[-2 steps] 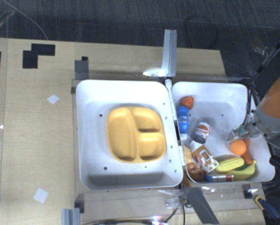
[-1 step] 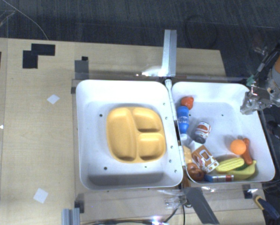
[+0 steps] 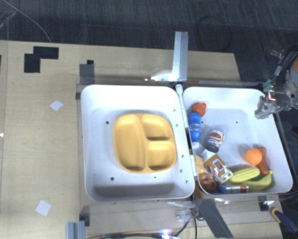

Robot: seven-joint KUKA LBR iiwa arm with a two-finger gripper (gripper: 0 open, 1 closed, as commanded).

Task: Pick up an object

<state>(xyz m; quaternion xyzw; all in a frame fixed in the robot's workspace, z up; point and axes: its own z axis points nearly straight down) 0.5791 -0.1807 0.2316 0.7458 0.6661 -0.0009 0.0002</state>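
My gripper point(image 3: 265, 107) hangs over the far right corner of the right bin point(image 3: 236, 101), at the edge of the view, with nothing seen in it. The bin's objects lie to its left and below. A blue bottle point(image 3: 194, 124) and a small orange-red piece point(image 3: 199, 108) lie along the left wall. A red and silver can point(image 3: 215, 139) sits near the middle. An orange ball point(image 3: 253, 156) rests by the right wall. A banana point(image 3: 257, 182), a yellow corn cob point(image 3: 243, 174), a snack packet point(image 3: 219, 169) and a red and blue marker point(image 3: 233, 188) crowd the near edge.
The left bin point(image 3: 96, 108) holds a yellow divided tray point(image 3: 143, 142) in its middle. A metal post point(image 3: 181, 54) stands behind the seam between the bins. Bare white floor of the right bin lies just left of the gripper.
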